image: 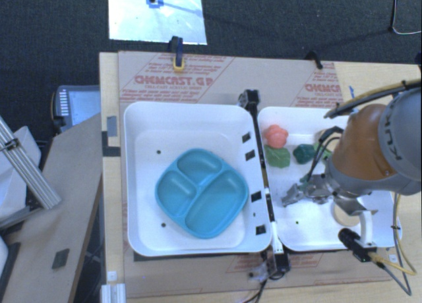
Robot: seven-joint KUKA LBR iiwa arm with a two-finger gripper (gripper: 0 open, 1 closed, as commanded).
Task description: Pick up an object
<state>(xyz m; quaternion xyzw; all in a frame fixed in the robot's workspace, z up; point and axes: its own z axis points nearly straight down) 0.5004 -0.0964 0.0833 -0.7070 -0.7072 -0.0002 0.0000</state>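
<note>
Toys [278, 157] just beyond tool [293, 195].

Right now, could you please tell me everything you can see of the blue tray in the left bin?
The blue tray is a rounded, glossy, plastic-looking dish with three compartments, two smaller ones and one larger. It lies flat, right side up, turned at a slant, on the floor of the left bin, toward its front right. Only the bin floor touches it.

One fixed camera looks down, seemingly slanted, on both bins [198, 114].
</note>
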